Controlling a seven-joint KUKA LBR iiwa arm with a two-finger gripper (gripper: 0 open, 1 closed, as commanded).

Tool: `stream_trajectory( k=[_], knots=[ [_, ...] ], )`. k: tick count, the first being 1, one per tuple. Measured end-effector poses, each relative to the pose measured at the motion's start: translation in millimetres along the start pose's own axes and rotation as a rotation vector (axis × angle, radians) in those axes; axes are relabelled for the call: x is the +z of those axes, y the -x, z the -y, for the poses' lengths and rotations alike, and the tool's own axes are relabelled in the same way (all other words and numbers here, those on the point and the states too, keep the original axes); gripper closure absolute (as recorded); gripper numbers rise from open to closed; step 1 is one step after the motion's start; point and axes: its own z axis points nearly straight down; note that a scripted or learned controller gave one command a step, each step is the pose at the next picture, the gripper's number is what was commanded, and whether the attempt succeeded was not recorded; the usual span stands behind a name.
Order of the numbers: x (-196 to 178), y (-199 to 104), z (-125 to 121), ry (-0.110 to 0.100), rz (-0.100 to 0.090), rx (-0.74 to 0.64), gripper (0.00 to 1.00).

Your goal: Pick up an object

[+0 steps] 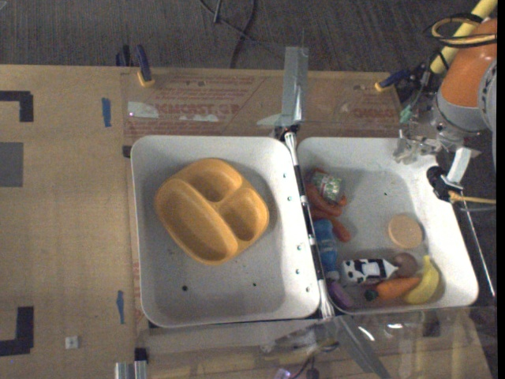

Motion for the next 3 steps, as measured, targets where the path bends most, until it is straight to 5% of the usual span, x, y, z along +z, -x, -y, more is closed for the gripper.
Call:
stream_trajectory(
  k=[1,2,3],
  knots=[
    [0.8,-6.1,0.3,-0.005,-0.008,-0.005,0.0],
    [-11.3,-5.5,-1.8,0.002,-0.003,-0.007,1.0],
    [-11.1,-6.2,-1.8,0.001,-0.004,-0.008,0.0]
  ],
)
